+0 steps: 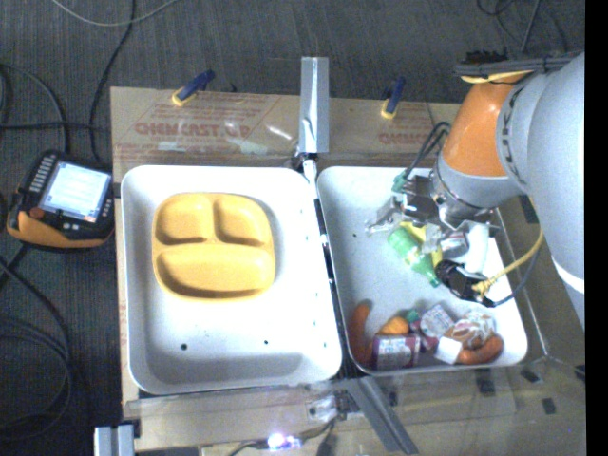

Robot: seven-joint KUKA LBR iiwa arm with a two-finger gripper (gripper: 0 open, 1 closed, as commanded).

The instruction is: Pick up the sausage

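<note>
A reddish-brown sausage [359,324] lies upright along the front left wall of the right bin [353,255]. My gripper [399,213] hangs over the bin's upper middle, well behind the sausage and to its right. Just below the gripper lies a green and yellow item [410,243]; whether the gripper touches it is unclear.
Several small food items crowd the right bin's front: a dark purple can [392,351], a wrapped packet [438,319] and an orange piece [482,350]. A yellow compartment tray [216,245] sits in the left bin [142,350]. A teach pendant [65,200] lies at far left.
</note>
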